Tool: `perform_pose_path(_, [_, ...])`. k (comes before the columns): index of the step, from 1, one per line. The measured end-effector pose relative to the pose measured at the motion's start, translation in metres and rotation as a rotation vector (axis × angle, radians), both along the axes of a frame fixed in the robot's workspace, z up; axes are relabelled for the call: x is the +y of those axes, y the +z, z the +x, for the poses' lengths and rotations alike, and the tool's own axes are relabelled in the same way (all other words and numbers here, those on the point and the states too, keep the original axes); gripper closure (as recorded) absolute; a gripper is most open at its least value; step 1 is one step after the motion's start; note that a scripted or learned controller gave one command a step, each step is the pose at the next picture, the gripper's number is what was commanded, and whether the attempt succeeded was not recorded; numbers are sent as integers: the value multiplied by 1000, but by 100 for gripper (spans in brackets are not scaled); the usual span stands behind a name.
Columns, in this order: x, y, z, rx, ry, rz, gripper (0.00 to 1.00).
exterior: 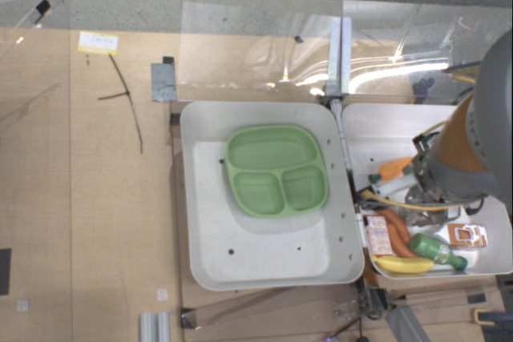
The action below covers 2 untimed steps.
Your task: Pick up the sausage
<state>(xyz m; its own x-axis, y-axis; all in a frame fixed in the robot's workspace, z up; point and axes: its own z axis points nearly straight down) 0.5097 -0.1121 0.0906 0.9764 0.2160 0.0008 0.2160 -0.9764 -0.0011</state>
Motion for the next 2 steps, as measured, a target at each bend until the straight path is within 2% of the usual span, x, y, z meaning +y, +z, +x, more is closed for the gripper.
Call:
perform_pose_path(1, [1,1,-50,-4,-15,-1,0])
perform_pose_path(2, [-25,280,37,-6,150,-3,0])
